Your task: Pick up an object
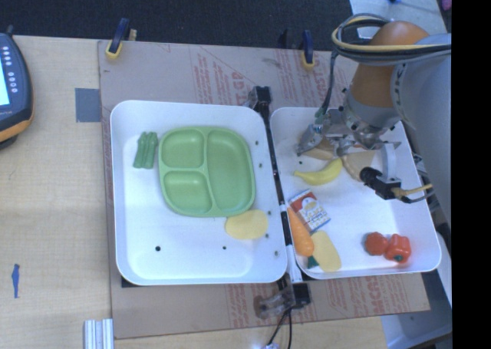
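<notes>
My gripper (321, 137) is low in the back part of the right bin (423, 244), under the grey wrist with the orange band. Just in front of it lies a yellow banana (322, 173), and a tan, bread-like piece (354, 162) sits right beside it. The wrist hides what is directly beneath the gripper. Further forward in the same bin are a small red and white carton (309, 210), an orange carrot (301, 237), a pale yellow piece (327, 252) and a red pepper (387, 246).
The left bin (130, 255) holds a green divided plate (207, 170), a dark green pod (145, 149) at its left and a yellow slice (246, 225) at its front right. A black cable (387, 186) trails from the wrist over the right bin. A handheld controller (11, 87) lies far left.
</notes>
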### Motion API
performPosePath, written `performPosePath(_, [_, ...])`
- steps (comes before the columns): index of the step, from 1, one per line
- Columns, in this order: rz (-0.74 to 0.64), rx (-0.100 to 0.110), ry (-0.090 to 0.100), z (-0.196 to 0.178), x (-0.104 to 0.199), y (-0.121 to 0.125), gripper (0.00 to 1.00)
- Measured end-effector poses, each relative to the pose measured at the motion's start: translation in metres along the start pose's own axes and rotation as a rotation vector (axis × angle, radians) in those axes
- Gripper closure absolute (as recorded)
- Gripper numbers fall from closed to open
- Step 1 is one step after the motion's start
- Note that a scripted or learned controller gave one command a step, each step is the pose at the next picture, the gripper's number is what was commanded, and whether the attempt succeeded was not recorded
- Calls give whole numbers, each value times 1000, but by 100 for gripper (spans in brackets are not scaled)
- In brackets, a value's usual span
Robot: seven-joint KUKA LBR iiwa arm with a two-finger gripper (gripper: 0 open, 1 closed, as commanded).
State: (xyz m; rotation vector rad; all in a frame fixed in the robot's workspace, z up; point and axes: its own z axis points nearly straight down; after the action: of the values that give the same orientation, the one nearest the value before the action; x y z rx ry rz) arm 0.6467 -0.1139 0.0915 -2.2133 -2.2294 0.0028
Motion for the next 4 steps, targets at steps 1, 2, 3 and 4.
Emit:
performPosePath(1, [4, -1, 0, -1, -13, 10, 0])
performPosePath(2, [6, -2, -1, -1, -30, 10, 0])
performPosePath(3, [4, -1, 0, -1, -29, 10, 0])
performPosePath(4, [2, 3, 1, -1, -18, 9, 0])
